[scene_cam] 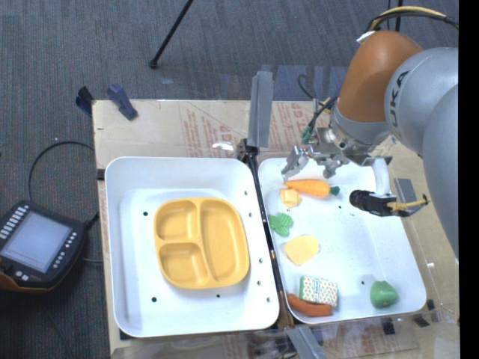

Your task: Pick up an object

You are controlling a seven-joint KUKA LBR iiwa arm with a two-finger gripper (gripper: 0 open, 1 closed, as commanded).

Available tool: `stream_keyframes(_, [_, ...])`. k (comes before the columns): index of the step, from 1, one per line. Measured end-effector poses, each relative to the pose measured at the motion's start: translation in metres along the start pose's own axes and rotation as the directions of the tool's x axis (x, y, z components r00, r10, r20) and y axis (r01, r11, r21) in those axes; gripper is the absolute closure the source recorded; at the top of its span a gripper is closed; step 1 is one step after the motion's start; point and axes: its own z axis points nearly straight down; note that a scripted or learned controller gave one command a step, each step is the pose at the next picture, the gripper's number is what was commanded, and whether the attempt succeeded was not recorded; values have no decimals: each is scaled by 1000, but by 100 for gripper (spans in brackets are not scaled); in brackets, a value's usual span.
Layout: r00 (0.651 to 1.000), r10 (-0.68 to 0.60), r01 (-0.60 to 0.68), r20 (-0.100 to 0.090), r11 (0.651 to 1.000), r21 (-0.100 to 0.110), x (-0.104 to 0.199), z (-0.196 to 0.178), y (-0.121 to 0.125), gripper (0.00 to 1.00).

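Observation:
My gripper hangs open over the far end of the right bin, one metal finger on each side above an orange toy carrot. The carrot lies flat on the bin floor, green tip pointing right, and nothing sits between the fingers. Just left of the carrot rests a small yellow block. Nearer the front lie a green leafy piece, a pale yellow slice, a patterned packet, a red-orange sausage shape and a green round piece.
The left bin holds a yellow three-compartment plate. A grey upright post stands between the bins at the back. A teach pendant lies on the floor at the left, beyond the bench.

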Motion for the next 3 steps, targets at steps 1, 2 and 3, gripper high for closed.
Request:
stream_keyframes(1, [989,-145,145,-3,989,19,-32,110,-9,0])
stream_keyframes(2, [990,-143,143,-3,990,15,-32,97,-8,100])
stream_keyframes(3, [996,88,-88,1,996,9,28,5,-2,100])
